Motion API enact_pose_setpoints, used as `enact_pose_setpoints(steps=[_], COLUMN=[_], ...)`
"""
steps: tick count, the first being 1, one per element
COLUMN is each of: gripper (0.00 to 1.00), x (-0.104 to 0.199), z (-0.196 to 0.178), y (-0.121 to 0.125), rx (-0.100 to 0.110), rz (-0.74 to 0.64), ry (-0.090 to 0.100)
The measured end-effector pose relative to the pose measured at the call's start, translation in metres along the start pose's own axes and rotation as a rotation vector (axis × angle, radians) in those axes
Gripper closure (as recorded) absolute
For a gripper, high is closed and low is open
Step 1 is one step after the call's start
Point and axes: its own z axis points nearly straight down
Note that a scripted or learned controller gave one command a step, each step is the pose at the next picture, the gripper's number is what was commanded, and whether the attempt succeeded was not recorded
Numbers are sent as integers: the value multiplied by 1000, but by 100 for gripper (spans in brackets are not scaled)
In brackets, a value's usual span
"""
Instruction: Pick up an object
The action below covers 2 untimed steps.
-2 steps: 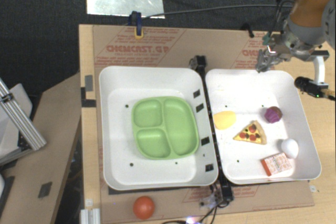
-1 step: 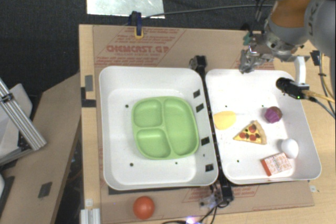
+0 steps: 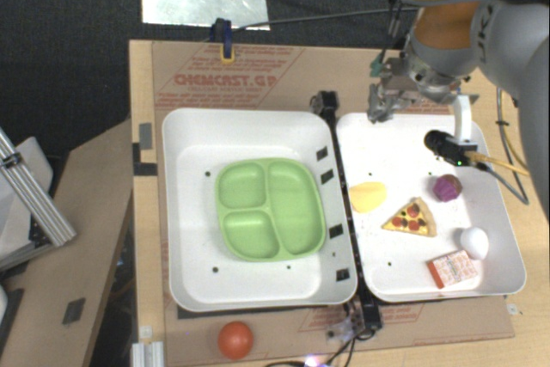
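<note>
Approach is the step in hand, by my reading: the gripper [image 3: 384,103] hangs over the far edge of the right bin [image 3: 503,211], well apart from every object. Whether it is released or clenched I cannot tell; nothing sits in it. Next it must choose a target, travel over it and descend. Right bin count: one yellow piece [image 3: 368,196], one pizza slice [image 3: 412,219], one purple item [image 3: 447,186], perhaps a toy fruit, one white egg [image 3: 473,242], one red-and-white carton [image 3: 452,270]. Left bin [image 3: 193,159]: one green tray [image 3: 269,210]
</note>
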Motion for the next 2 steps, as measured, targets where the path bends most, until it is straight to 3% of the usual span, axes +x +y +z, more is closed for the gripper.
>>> enact_pose_setpoints(steps=[2], gripper=[100], x=[104], z=[9], y=[-30], rx=[1], rz=[-2], ry=[1])
